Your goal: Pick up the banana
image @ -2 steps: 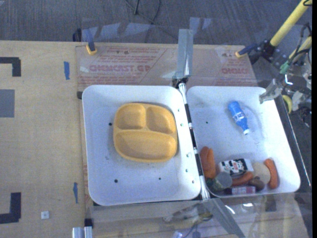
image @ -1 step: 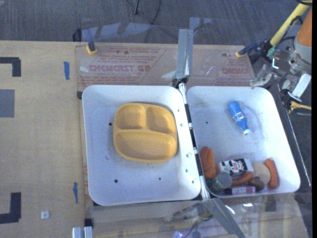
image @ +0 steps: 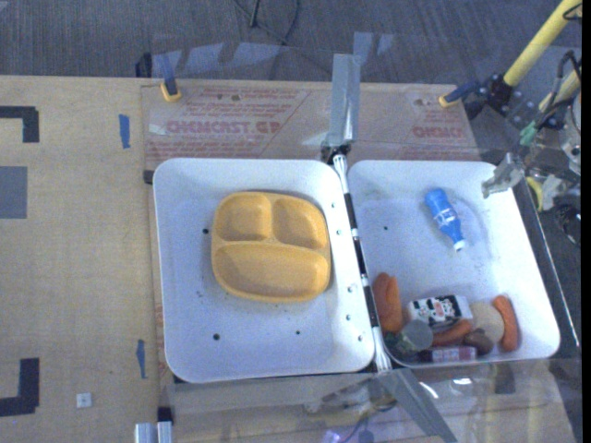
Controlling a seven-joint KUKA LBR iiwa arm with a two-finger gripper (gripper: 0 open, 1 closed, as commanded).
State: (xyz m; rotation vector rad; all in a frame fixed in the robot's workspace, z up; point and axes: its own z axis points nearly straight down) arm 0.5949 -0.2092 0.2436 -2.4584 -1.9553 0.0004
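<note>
Toys (image: 443,321) heaped at right bin's (image: 531,247) near edge; gripper (image: 503,175) hung over far right rim, finger state unclear.

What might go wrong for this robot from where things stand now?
1. The small things are heaped in the near corner of the right bin, touching one another, such as the orange piece and the little box. It is hard to tell a banana there, so the pincer may grab the wrong thing.
2. The blue bottle lies between the pincer and that heap and might get knocked.
</note>
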